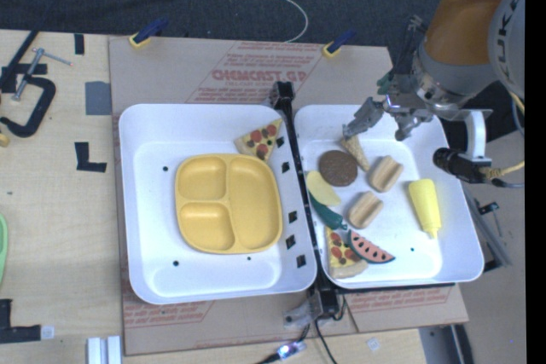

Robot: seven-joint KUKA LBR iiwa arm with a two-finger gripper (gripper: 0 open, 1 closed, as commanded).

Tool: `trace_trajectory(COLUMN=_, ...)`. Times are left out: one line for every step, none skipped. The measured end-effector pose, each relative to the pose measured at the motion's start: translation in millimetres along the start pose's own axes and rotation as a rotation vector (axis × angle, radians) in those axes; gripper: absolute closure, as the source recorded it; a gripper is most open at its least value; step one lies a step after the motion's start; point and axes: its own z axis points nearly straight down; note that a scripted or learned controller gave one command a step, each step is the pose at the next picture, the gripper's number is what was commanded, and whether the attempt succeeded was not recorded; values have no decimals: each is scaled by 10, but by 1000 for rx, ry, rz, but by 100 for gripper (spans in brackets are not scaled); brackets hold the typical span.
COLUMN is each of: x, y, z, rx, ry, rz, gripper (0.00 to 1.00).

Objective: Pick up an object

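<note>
Nearest us, at the front of the right bin (465, 268), we see a watermelon slice (370, 250) lying partly on a pizza slice (341, 256), with a green-handled knife (327, 212) touching them. A grasp aimed here risks pinching two toys at once or sliding off the thin, flat pieces.

Farther in, a bread roll (364, 207), a second roll (385, 173), a brown cookie (339, 168) and a pale yellow wedge (317, 186) sit close together, while the corn cob (425, 205) lies apart on the right. We judge the corn the cleaner target; the crowded ones leave little room for fingers to pass without nudging a neighbour.

Beyond them, the tool (381, 124) hangs over the bin's far part with its fingers spread wide and nothing between them. One finger (363, 120) points toward a small tan wedge (355, 153) near the bin wall. If it descends there, we expect it could strike the divider or push the wedge aside.

In the left bin (141, 183), the yellow divided plate (229, 203) and another pizza slice (260, 140) lie well away from the tool.
</note>
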Motion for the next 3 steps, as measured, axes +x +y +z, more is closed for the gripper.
trace_trajectory(x=1274, y=-381, z=186, rx=4, ry=3, rz=-10, gripper=0)
trace_trajectory(x=1947, y=-1057, z=-112, rx=3, ry=2, rz=-9, gripper=0)
trace_trajectory(x=2030, y=-1138, z=-1254, rx=-10, ry=3, rz=-3, gripper=0)
